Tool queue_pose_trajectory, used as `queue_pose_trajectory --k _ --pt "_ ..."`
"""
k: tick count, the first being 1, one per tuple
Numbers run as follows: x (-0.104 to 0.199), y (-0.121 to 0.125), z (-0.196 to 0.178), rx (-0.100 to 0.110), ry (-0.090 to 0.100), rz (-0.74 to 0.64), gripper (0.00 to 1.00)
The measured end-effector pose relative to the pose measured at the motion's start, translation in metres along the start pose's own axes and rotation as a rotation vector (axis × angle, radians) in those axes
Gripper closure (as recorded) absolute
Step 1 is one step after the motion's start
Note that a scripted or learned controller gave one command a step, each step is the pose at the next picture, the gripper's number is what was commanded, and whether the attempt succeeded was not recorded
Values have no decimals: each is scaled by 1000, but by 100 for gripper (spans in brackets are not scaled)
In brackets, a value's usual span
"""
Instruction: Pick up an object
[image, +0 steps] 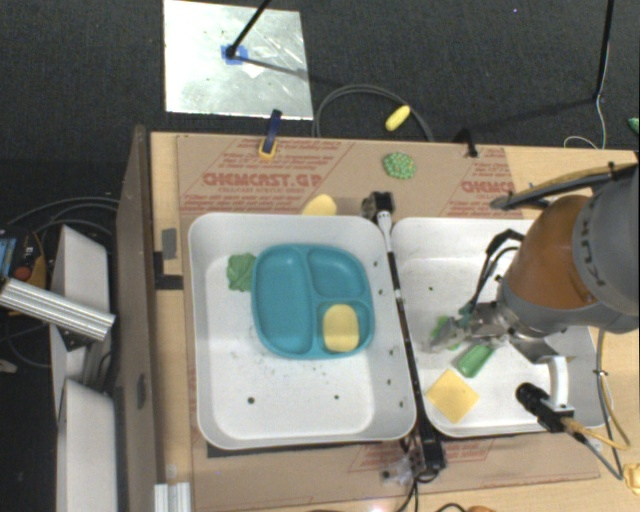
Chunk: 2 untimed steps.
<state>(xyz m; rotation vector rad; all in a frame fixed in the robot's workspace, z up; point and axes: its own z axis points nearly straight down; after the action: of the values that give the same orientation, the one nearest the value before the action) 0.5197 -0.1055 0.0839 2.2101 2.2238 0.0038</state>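
My gripper (458, 335) is low in the right bin (440, 260), near its left-middle. A long green object (477, 358) lies tilted just below and right of it, touching or nearly touching the gripper. A small green piece (441, 327) sits at the gripper's left tip. A yellow wedge (453, 397) lies near the bin's front edge, apart from the gripper. In the left bin (215, 300) a blue divided plate (290, 300) carries a yellow piece (341, 327) in its lower right compartment. A green leafy item (240, 271) lies at the plate's left edge.
The arm's grey and orange body (560, 270) covers the right bin's right half. On the cardboard behind the bins lie a yellow lump (320, 207), a green bumpy piece (399, 165) and a yellow item (398, 118). A black rail (396, 300) divides the bins.
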Motion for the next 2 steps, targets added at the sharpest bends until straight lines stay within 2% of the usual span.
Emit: queue_pose_trajectory --k 1,2 --pt "-47 91 -2 -6 -2 1 0" --pt "-32 28 -104 -2 1 6 0"
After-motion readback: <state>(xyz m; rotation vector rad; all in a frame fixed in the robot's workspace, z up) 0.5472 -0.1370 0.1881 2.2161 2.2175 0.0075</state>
